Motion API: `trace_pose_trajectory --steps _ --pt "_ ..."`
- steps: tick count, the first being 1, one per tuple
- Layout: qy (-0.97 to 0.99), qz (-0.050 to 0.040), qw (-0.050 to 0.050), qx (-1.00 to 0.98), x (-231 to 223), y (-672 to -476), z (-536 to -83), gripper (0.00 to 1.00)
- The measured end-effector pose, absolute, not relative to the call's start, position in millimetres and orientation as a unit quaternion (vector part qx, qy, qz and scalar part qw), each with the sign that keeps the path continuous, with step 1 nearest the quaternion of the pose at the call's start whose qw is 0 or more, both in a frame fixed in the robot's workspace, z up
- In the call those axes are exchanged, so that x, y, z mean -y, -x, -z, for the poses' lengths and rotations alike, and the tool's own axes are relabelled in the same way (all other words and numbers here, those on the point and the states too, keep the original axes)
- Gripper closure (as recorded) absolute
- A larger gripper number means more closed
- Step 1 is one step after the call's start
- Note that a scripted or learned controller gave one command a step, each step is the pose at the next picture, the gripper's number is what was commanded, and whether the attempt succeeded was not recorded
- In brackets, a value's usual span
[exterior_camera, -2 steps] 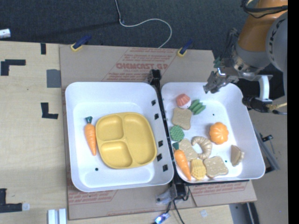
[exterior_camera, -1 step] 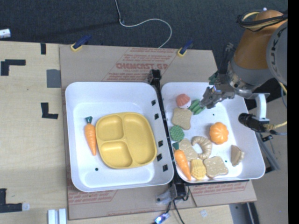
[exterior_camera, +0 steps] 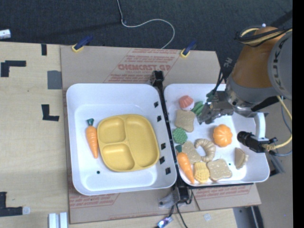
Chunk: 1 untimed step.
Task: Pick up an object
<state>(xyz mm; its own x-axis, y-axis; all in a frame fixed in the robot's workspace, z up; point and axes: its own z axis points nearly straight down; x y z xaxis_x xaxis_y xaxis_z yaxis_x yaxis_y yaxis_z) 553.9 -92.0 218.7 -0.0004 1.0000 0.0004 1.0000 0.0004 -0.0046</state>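
**Arm poised over the crowded right bin**

The gripper (exterior_camera: 212, 112) hangs low over the upper middle of the right bin (exterior_camera: 256, 175), and from this angle it is not possible to tell whether it is wide, narrow or clamped on anything. Just beside it to the left lie a green piece (exterior_camera: 198, 108), partly hidden under the tool, and a pink-topped toy (exterior_camera: 186, 101). A tan bread slice (exterior_camera: 185, 120) sits below those, with a green ridged round (exterior_camera: 180, 136) under it. An orange fruit (exterior_camera: 222, 135) rests just below the gripper. Near the bin's front lie a croissant (exterior_camera: 206, 147), a carrot (exterior_camera: 185, 167), a corn cob (exterior_camera: 201, 173), a toast slice (exterior_camera: 219, 169) and a small tan wedge (exterior_camera: 240, 158).

In the left bin (exterior_camera: 76, 99), a yellow divided plate (exterior_camera: 127, 142) sits centred, with a second carrot (exterior_camera: 92, 139) just beside its left edge.
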Motion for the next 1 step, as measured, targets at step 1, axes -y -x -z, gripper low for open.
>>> trace_pose_trajectory --steps 1 --pt "0.706 -0.0008 0.002 0.708 70.0 -512.2 -233.4 1.0"
